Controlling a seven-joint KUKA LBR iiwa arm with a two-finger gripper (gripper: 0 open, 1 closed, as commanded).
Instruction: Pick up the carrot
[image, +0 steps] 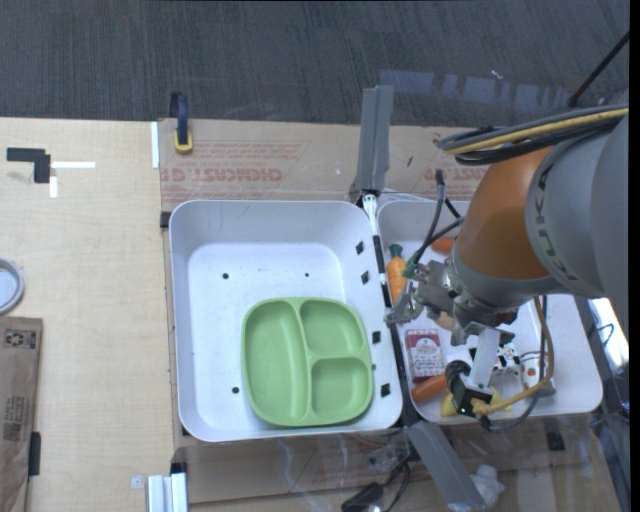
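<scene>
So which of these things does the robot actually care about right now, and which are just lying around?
For the job:
- carrot, against the right bin's left wall
- hand, low over the right bin

Just lying about:
- green divided plate in the left bin
- small red-and-white box
- orange item near the right bin's front edge

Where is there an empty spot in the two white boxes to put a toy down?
The left bin has bare floor above and left of the green plate. The right bin is crowded: the carrot, a small red box, another orange piece and the arm with its pincer.
</scene>
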